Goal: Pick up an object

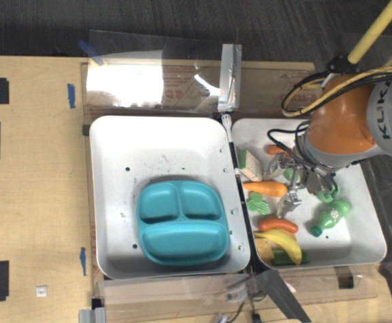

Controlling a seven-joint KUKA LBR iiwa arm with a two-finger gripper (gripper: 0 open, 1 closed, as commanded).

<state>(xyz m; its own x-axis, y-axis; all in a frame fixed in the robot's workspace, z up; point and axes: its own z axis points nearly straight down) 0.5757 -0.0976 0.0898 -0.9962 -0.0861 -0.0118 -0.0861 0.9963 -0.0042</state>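
On the far left, the counter (27, 200) is bare tan board marked with black corner brackets and short strips of blue tape. Next comes the left bin (108, 140), which carries a teal divided tray (181, 222) sitting low in it. Behind both bins lies a clear plastic sheet (155, 79) with a grey strip on its right edge, and dark floor beyond that.

Over the dividing wall, the right bin (368, 241) is the crowded one, with toy food bunched against its left side: an orange carrot (267, 188), a red sausage-like piece (278, 225) and a yellow banana (283, 245) toward the front. A green bottle-shaped toy (331, 215) lies apart, nearer the right wall. The gripper (291, 197) is low among these, just beside the carrot's right end; its fingers appear parted, with nothing visibly between them.

The carrot looks like the nearest candidate. A clean grasp would probably mean closing across its narrow width rather than along it, and lifting straight up, since neighbouring pieces press close and could be dragged or knocked. The bin wall leaves little room on the left.
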